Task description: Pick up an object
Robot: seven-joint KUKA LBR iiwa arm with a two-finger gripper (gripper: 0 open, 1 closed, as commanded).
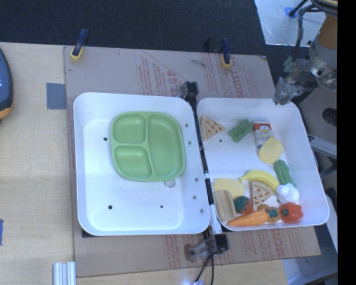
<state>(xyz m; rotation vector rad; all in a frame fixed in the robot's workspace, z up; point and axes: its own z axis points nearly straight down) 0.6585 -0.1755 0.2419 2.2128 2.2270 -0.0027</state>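
Pincer [283, 95] above far right corner of right bin [304, 136], holding nothing; finger state unclear. Banana [260, 177] among toy food.

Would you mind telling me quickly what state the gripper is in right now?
Gripper: at the top right corner of the right bin; whether it is open or closed cannot be told, and nothing is seen in it.

A pale wooden bench [29, 177] carries a brown cardboard sheet [148, 70] under blue clamps [225, 47], dark floor [136, 8] stretching behind.
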